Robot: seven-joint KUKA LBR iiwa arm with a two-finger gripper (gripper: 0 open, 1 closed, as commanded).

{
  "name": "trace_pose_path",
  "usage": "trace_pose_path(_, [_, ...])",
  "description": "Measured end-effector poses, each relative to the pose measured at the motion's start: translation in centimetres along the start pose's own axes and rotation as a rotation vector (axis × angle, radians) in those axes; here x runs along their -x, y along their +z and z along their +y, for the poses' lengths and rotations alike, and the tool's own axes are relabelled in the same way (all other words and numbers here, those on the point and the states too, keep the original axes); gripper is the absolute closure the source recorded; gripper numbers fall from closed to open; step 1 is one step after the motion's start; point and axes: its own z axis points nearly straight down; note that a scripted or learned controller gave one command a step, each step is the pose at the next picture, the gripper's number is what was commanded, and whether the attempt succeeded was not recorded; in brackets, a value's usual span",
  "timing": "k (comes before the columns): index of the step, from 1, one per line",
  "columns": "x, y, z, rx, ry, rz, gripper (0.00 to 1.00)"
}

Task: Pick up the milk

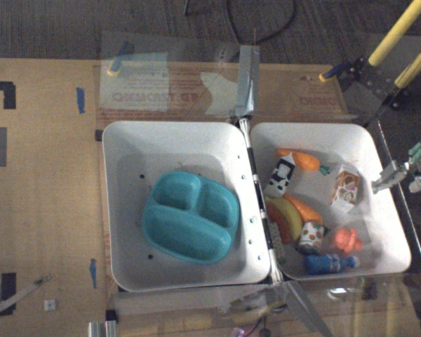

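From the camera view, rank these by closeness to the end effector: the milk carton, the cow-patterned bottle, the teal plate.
End effector sits at the right bin's right edge.
1. White-and-brown milk carton, right bin, right side.
2. Black-and-white cow-patterned bottle, right bin, left side.
3. Teal divided plastic plate, left bin.

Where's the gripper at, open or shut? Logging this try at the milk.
Gripper: at the right bin's right edge, holding nothing; open or shut cannot be told.

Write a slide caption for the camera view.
Milk carton lies among toy food in the right bin; a teal divided plate sits in the left bin.
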Motion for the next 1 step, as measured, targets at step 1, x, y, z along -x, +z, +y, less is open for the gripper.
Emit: trace_pose_path(1, [-3.47,6.07,4.67,-0.001,-0.010,0.000,0.00])
